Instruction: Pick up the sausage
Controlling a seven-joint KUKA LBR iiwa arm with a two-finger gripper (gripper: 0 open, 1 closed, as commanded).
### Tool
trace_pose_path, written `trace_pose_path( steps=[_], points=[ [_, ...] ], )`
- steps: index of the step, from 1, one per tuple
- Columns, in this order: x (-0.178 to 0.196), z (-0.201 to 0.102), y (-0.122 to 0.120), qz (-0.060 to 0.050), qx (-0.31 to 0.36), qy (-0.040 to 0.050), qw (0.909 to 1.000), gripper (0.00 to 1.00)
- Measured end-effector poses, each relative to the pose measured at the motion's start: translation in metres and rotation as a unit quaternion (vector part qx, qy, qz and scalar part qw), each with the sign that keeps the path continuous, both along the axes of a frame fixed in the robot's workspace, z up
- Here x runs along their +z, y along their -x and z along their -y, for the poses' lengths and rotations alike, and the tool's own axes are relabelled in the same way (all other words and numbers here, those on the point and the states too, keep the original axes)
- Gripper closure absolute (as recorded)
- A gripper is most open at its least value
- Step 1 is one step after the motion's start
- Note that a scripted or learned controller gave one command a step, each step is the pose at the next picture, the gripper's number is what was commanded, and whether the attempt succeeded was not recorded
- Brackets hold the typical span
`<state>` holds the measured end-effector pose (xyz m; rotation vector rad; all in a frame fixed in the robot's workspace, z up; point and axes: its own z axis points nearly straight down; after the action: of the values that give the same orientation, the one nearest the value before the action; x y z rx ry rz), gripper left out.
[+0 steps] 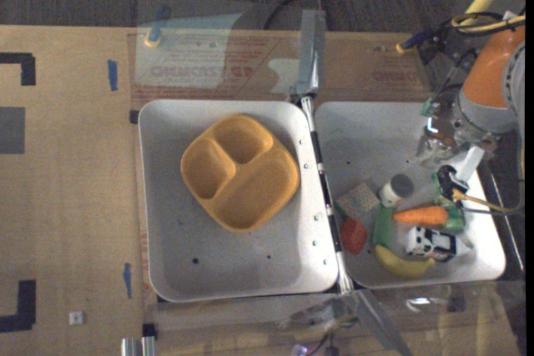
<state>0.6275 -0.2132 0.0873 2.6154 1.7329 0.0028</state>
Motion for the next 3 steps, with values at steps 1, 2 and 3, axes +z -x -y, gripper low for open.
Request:
trace_pose_path(
  steps=[1,2,3],
  points=[
    [0.001,-0.009,-0.003,0.001,0.003,-0.0068,1.0,0.0],
    [0.028,-0.126,-0.031,-0.001,0.003,-0.0016,1.0,0.0],
    [0.004,-0.08,0.037,-0.003,0.122,-0.0017,0.9925,0.0]
  ],
)
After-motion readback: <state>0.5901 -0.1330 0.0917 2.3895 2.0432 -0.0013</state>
